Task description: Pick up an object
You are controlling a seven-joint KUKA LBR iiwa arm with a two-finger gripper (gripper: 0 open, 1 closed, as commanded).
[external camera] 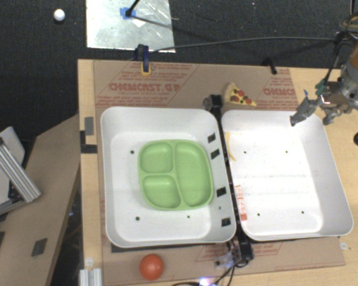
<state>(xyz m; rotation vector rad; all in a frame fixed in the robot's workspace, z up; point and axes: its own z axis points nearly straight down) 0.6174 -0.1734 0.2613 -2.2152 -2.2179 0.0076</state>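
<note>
A small white ball [59, 15] lies on the dark floor at about ten o'clock, well apart from the bench. Just right of it, at eleven o'clock, a shiny foil sheet [130, 16] lies flat with a blue clip [129, 13] on it, and a blue-and-yellow clamp [143, 58] grips the far edge of the cardboard-covered bench [167, 85].

The left bin [116, 159] holds a green divided plate [175, 173] with three compartments, lying flat near the bin's centre. At six o'clock from that bin, on the bench's near edge and outside both bins, rests an orange-red ball [151, 266].

Between the bins run black clips along the shared rims. At twelve o'clock from the seam, on the cardboard just beyond the right bin's far left corner, lies a toy pizza slice [240, 95], yellow with red spots.

The right bin [286, 177] shows its bare white floor with faint marks.

At two o'clock the gripper [313, 109] hangs over the far right corner of the right bin, its two fingers spread apart with nothing between them. One fingertip [296, 119] points down toward the bin's far rim; whether it touches cannot be told. The pizza slice lies at nine o'clock from the gripper, apart from it.
</note>
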